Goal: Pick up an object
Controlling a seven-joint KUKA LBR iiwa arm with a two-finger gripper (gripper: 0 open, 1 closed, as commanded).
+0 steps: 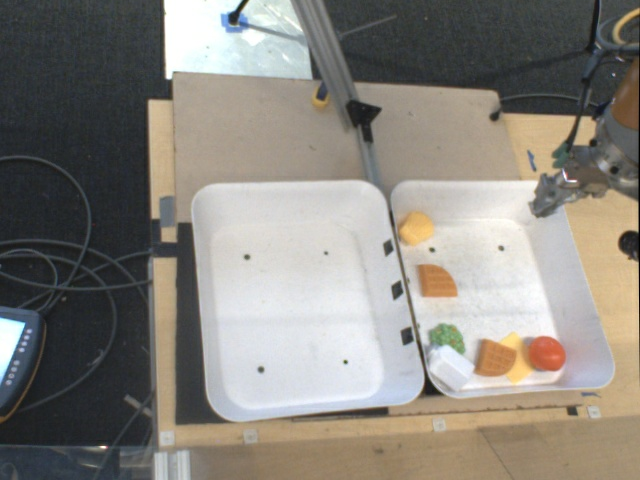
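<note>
The right bin (555, 268) holds several small food-like items. A yellow lump (417, 228) lies at its upper left, with an orange wedge (437, 282) below it. Along the front edge sit a green piece (447, 337), a white block (452, 369), an orange-brown waffle-like piece (494, 357), a yellow slice (517, 359) and a red ball (546, 352). My gripper (548, 199) hangs at the bin's upper right corner, above the rim and far from all the items. Nothing shows between its fingers.
The left bin (215, 268) stands beside the right one, sharing a divider with black clips. A slanted metal pole (335, 58) crosses the brown board behind the bins. Cables and a pendant lie on the dark floor at left.
</note>
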